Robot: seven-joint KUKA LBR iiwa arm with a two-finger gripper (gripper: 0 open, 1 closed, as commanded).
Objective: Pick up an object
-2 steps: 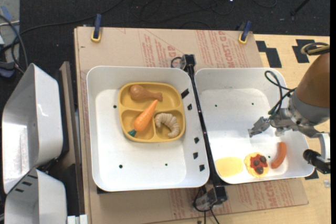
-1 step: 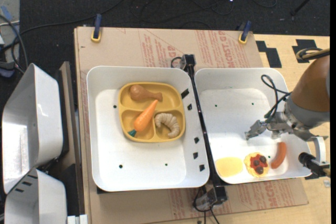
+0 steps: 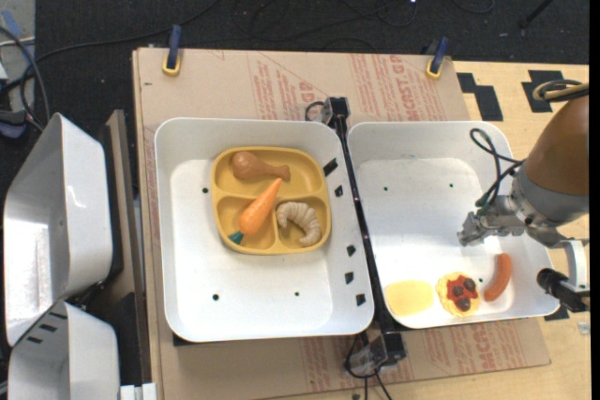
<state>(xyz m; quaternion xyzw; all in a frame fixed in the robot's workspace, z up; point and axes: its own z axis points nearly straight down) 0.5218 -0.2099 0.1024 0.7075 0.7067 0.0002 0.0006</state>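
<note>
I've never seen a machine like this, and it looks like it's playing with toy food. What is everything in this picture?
You are looking down from a camera fixed above a bench. The grey and orange thing on the right is a robot arm, and its metal gripper is like a hand with two fingers. It hangs over the right white bin, with no toy between its fingers. Below it lie a toy sausage, a small round toy pizza and a flat yellow disc. The left white bin holds a yellow divided plate with a toy chicken drumstick, a toy carrot and a toy shrimp.
</note>
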